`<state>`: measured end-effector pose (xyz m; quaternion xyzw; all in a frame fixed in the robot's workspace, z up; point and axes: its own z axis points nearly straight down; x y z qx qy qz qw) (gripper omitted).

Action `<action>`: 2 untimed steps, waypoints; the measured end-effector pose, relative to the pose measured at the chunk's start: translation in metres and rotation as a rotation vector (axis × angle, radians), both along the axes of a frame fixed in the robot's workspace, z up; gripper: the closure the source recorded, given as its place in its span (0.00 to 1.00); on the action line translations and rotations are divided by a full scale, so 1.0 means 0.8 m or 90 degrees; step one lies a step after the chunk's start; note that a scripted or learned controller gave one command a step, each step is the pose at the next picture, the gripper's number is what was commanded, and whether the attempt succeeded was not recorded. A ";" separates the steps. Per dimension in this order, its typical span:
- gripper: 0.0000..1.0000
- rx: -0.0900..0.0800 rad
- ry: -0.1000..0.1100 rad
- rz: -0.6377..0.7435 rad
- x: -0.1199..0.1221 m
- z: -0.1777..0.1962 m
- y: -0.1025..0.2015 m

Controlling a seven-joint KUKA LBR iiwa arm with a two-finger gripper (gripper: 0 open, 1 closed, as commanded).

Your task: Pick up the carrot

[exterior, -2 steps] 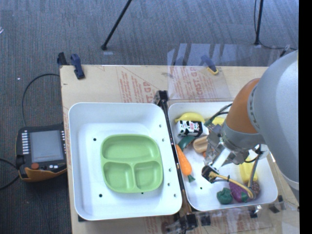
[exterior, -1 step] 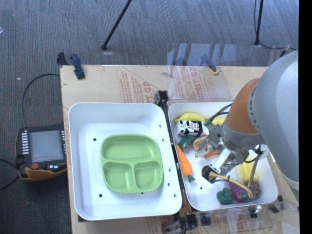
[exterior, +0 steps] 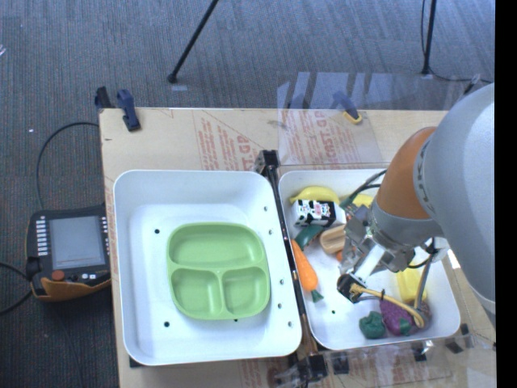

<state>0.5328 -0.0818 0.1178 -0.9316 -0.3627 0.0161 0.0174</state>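
Carrot point(exterior: 304, 270): lying in the right bin point(exterior: 443, 330), tight against its left wall, green top toward the near end.
Gripper point(exterior: 355, 266): hanging over the middle of that bin, right of the carrot and clear of it. Honestly can't tell how far open it is, and I can't make out anything held.
Neighbours: a dark green toy point(exterior: 307, 234) just off the carrot's far tip, with a tan bread-looking piece point(exterior: 331, 239) next to it.
Left bin point(exterior: 129, 217): just the green divided plate point(exterior: 218, 269), not involved.
Step, my guess: lining up over the carrot before dropping.
Doing it well: shift left until centred on the orange body, go wide open, then close across the narrow width at mid-length.
Watch out: the wall leaves barely any room on that side, so come straight down or it'll clip the rim.
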 end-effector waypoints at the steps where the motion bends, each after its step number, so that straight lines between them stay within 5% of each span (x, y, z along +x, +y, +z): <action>1: 1.00 -0.011 -0.020 -0.051 0.030 -0.041 0.001; 2: 1.00 -0.015 -0.021 -0.175 0.081 0.003 -0.018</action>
